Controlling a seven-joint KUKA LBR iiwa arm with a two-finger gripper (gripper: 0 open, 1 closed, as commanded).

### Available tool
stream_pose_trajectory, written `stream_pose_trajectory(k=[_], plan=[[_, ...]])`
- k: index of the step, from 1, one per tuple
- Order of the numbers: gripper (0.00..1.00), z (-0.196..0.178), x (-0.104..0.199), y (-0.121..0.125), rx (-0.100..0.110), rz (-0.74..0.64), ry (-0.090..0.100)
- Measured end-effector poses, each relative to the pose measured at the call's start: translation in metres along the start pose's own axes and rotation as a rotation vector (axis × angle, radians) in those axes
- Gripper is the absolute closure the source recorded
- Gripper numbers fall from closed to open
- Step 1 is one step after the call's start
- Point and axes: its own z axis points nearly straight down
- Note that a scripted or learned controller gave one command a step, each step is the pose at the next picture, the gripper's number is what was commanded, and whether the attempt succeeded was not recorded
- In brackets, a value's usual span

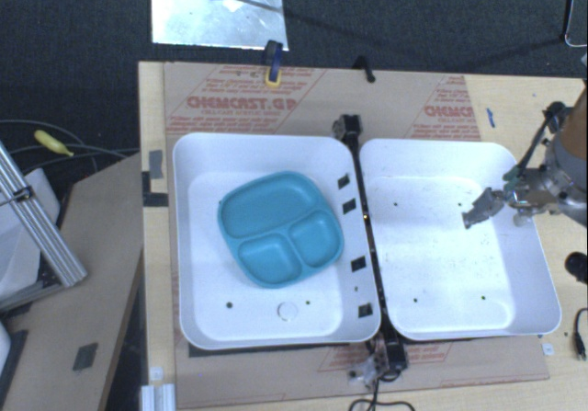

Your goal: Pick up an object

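A blue divided plate (280, 239) lay flat in the left bin (197, 170), three compartments facing up; it sat near the bin's centre, tilted a little against the bin's sides, with bare white floor all round it; I judged it the only thing there to pick. A faint round mark (288, 311) showed on the floor just below the plate, toward the camera. Right of the plate ran the shared wall where the two bins met, a row of dark clips (352, 234) along it. Beyond that wall stood the right bin (432, 308); the gripper (480, 210) hung over its right part, well apart from the plate, pointing back toward it; I could not tell how it was set, and nothing showed in it. From my seat, the plate's thin raised rim looked the likeliest hold; the room around it seemed enough to come down beside any edge; the shared wall would need crossing first.
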Motion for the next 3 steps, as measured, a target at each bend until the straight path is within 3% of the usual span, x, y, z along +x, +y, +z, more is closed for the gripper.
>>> stream_pose_trajectory(k=[1,2,3], plan=[[0.00,0.019,0.134,0.011,0.001,-0.014,0.005],[0.00,0.027,0.200,0.071,-0.004,-0.009,0.003],[0.00,-0.038,0.210,0.119,-0.010,-0.004,0.002]])
